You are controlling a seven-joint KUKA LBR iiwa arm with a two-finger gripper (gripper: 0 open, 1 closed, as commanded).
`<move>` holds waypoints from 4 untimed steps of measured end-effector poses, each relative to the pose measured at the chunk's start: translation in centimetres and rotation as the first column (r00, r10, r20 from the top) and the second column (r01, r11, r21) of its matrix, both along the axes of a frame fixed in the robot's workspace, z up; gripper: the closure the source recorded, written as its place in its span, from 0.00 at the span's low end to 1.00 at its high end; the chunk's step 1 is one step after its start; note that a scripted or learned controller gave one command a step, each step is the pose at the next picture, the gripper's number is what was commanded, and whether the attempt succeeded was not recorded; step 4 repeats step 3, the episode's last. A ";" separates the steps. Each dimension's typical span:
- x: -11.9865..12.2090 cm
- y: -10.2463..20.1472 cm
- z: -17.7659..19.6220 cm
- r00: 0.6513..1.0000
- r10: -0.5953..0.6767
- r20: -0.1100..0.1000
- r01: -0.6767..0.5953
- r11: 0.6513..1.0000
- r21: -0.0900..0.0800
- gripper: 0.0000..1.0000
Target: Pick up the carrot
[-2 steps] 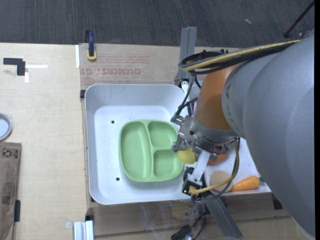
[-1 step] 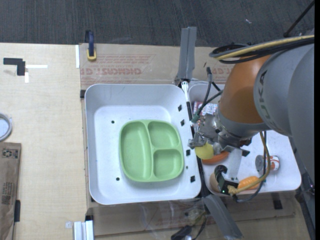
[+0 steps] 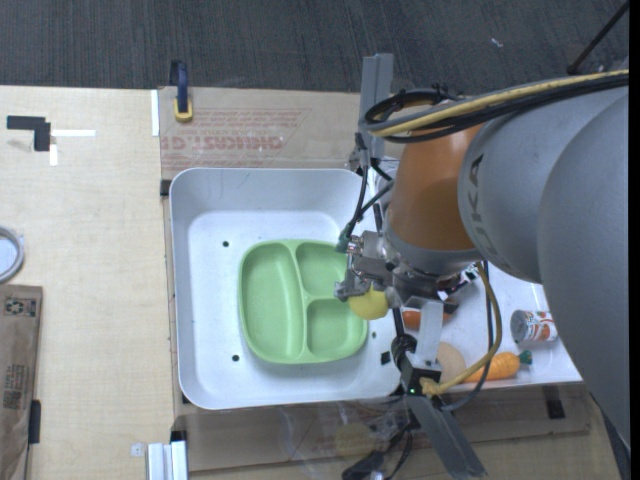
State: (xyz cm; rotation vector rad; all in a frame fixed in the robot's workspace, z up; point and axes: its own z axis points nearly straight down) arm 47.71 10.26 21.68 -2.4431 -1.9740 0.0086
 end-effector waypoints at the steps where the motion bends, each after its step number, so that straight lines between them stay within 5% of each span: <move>1: 0.1 10.5 3.7 0.807 0.591 0.001 -0.591 0.807 0.002 1.00; 2: 0.1 10.6 6.4 0.943 0.334 0.001 -0.334 0.943 0.000 1.00; 3: 2.3 9.8 12.5 0.921 0.390 0.001 -0.390 0.921 0.001 1.00; 4: 2.3 9.8 12.5 0.921 0.390 0.001 -0.390 0.921 0.001 1.00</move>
